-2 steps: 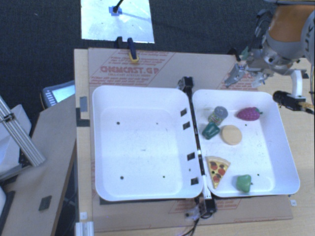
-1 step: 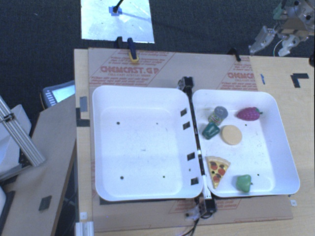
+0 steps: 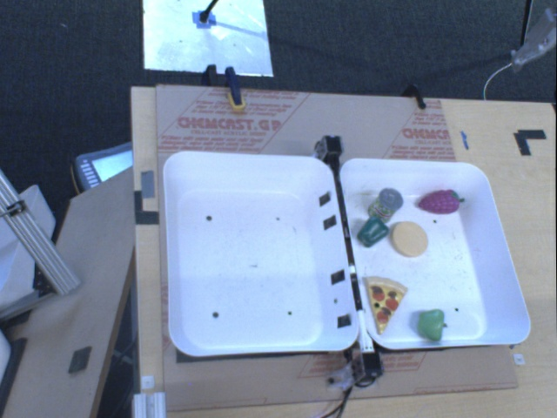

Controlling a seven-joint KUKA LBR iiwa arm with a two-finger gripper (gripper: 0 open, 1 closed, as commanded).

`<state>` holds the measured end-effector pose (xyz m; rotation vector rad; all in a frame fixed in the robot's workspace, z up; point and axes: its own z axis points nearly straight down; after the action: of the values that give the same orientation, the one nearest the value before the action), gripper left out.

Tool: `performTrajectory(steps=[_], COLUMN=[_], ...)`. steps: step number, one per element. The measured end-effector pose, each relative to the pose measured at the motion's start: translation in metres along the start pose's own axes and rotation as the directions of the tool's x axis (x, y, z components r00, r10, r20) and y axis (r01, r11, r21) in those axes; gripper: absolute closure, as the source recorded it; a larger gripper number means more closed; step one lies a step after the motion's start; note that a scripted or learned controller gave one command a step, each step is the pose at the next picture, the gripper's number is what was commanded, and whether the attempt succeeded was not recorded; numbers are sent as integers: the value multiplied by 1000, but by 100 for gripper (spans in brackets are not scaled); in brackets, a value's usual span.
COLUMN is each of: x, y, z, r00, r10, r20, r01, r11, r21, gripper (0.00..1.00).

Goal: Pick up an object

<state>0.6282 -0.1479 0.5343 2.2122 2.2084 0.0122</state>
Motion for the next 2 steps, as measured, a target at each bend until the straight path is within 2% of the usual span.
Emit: performTrajectory(steps=[1,2], x=[3,51], y=[2,-39], z=[-3,-3], r00=[1000,1000], r10=[-8,-9], r20=[-2,-7], r01=[8,10], r11=[1000,1000], r21=[9,13], gripper=[100,100])
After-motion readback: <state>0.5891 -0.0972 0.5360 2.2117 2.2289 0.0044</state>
